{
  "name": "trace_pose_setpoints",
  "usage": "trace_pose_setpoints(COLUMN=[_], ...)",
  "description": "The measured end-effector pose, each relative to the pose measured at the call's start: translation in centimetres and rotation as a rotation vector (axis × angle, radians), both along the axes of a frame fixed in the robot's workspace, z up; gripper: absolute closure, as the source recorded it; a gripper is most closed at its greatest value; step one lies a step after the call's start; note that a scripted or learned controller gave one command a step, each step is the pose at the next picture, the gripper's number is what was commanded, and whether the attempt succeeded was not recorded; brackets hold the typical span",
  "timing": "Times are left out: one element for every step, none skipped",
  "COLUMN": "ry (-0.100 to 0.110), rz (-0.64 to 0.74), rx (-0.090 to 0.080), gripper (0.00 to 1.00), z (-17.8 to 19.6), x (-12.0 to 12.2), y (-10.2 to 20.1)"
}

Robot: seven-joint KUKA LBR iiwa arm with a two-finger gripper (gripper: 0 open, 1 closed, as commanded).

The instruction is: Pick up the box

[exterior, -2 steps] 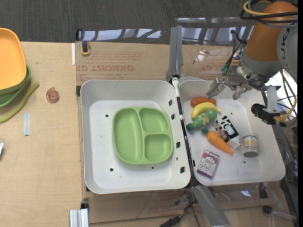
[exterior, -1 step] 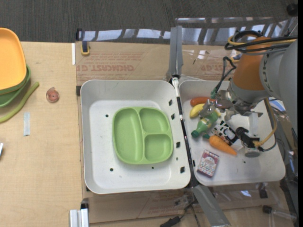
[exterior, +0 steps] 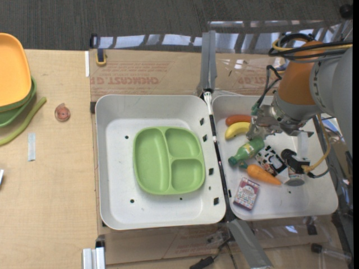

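The box (exterior: 247,194) is a small pink and white carton. It lies flat near the front left corner of the right bin (exterior: 314,206). My gripper (exterior: 260,130) hangs over the back half of that bin, just right of a banana (exterior: 236,129) and above a green bottle (exterior: 245,152). The box sits well in front of the gripper, apart from it, with a carrot (exterior: 263,174) between them. Nothing is visibly held.
The right bin also holds a red pepper (exterior: 238,119), a black and white packet (exterior: 273,160) and a silver can (exterior: 295,176). A green divided plate (exterior: 168,160) lies in the left bin (exterior: 112,150). Orange and green plates (exterior: 11,88) are stacked at the far left.
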State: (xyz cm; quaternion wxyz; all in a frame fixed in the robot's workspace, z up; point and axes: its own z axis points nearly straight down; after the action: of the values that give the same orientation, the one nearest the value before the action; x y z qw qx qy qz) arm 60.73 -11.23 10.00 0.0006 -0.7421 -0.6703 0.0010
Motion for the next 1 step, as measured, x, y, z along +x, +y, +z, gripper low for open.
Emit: trace_pose_setpoints(ry=[-0.003], rz=[0.243], rx=[0.001], gripper=[1.0], z=[-0.81], x=[-9.28], y=[-2.96])
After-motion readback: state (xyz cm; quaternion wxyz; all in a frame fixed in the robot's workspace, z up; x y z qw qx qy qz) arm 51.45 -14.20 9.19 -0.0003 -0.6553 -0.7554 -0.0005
